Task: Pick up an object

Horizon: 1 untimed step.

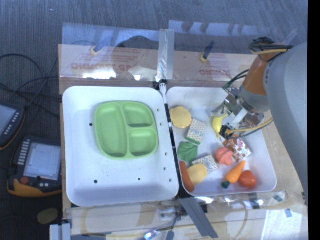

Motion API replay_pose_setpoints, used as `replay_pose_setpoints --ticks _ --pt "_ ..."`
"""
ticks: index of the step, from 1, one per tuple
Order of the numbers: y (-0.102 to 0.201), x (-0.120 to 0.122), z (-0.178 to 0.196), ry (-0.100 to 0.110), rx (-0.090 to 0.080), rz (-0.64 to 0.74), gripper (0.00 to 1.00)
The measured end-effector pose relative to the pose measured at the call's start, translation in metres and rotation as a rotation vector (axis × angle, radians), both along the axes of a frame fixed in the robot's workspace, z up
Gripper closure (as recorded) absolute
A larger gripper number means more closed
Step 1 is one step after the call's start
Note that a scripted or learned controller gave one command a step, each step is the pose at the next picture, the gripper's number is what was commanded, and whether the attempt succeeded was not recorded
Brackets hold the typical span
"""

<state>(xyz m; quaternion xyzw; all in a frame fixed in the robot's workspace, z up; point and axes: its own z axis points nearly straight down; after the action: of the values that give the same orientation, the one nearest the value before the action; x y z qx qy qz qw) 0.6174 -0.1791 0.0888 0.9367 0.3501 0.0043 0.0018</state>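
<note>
Grey-blue carpet is spreading behind and around everything. On it the surface (75, 64), a brown board under clear sheeting, is carrying two shallow white bins side by side. The grey arm (295, 104), with its orange band (256, 76), is reaching in from the right over the far right corner of the right bin (265, 164).

The left bin (75, 184) is holding a green divided plate (126, 129), which is lying flat near its middle. On the carpet to the left, a control pendant (37, 164) is lying among dark cables.

The hand (227, 120) is hanging low in the far right part of the right bin. I cannot tell whether it is wide or narrow. A small yellow piece (217, 124) is sitting just beside it on its left, and I cannot tell whether the two are touching.

The other toy foods are lying scattered through the same bin:
- A round tan bun (180, 116) is sitting near the far left corner.
- A green leafy piece (187, 150) is lying by the left wall at mid-length.
- A yellow lump (197, 173) is resting toward the near left corner, touching a reddish sausage (184, 176) that is lying along the left wall.
- A carrot (234, 172) is lying tilted just beside a red tomato (247, 179) in the near right corner.
- A pink piece (225, 156) is sitting at the middle, just beside a red-and-white patterned piece (239, 148).
- One checkered block (196, 130) is lying between the bun and the leafy piece.
- Another checkered block (207, 162) is lying between the yellow lump and the pink piece.
</note>
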Motion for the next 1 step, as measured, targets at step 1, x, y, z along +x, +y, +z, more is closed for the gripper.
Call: replay_pose_setpoints --ticks 1 --pt "-0.0111 0.0308 0.046 0.013 -0.001 0.005 0.0"
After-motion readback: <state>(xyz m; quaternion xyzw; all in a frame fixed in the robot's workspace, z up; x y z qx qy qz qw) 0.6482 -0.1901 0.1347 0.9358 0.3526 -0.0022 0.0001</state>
